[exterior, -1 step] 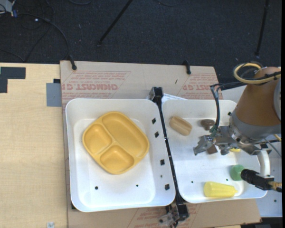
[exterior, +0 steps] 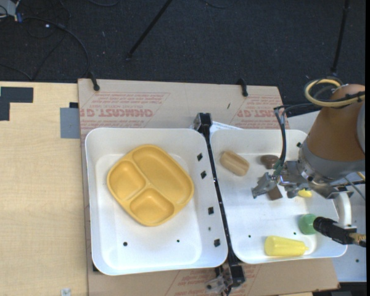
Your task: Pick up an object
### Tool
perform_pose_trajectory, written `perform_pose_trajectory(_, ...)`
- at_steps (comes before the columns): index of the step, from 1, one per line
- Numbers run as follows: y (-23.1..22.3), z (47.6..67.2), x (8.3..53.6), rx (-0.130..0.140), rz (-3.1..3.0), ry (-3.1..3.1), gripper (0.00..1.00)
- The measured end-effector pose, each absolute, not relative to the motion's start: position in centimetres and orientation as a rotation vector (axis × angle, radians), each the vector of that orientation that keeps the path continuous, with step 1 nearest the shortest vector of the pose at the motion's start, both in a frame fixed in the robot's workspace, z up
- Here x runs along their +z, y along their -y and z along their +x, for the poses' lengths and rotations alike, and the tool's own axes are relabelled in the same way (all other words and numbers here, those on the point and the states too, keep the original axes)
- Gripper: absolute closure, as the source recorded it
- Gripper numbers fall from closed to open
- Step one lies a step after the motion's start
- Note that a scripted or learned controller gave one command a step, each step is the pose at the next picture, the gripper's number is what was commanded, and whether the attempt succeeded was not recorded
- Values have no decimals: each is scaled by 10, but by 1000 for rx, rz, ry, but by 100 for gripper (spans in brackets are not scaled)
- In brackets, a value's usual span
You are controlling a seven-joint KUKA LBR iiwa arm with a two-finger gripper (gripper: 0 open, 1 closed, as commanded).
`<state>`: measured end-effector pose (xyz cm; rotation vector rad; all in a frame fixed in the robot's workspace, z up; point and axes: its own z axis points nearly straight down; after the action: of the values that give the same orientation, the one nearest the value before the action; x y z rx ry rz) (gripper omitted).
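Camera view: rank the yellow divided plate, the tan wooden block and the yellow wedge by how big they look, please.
1. yellow divided plate, by far the largest, in the left bin.
2 and 3. yellow wedge and tan wooden block, both in the right bin. The wedge looks slightly longer, but they are too alike to rank firmly.

The right bin (exterior: pixel 253 251) contains the candidate objects. A tan wooden cylinder (exterior: pixel 234 163) lies on its side near the bin's upper-left corner. A yellow wedge-shaped block (exterior: pixel 285 246) lies flat along the lower edge. A green object (exterior: pixel 307 224), possibly round, sits near the lower-right corner, partly occluded.
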<state>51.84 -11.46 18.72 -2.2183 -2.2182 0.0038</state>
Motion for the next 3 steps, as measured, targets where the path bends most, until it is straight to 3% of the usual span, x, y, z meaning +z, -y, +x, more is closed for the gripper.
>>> perform_pose_trajectory(2, 108, 515, 86, 3, -2220, 2218, 0)
perform_pose_trajectory(3, 109, 516, 98, 2, -2224, 2214, 100)
